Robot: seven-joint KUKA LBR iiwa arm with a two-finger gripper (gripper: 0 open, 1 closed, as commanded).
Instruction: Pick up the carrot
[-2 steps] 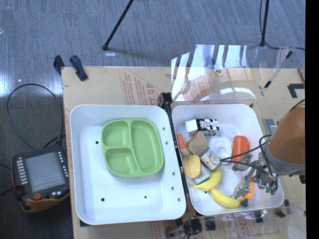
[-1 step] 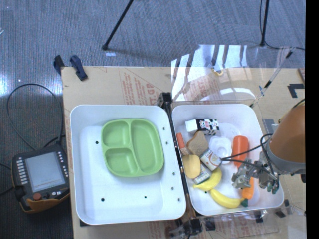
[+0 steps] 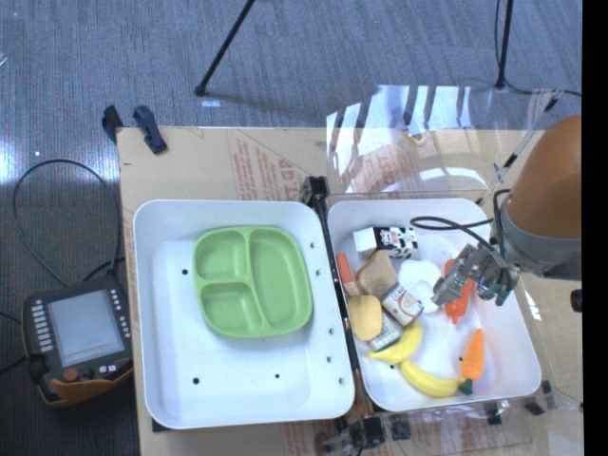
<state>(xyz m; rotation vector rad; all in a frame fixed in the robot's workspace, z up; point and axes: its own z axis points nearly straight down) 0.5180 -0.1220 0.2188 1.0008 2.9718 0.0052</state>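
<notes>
The end effector (image 3: 472,280) was positioned over the right bin (image 3: 528,350), above an orange item (image 3: 459,304) whose identity could not be determined. Its degree of opening could not be determined. The carrot (image 3: 472,353) was located at the 5 o'clock position of the right bin, lying flat, at 6 o'clock from the end effector and apart from it. Two bananas (image 3: 418,359) were located just at 9 o'clock from the carrot. A green divided plate (image 3: 254,280) was located in the left bin (image 3: 157,350).
</notes>
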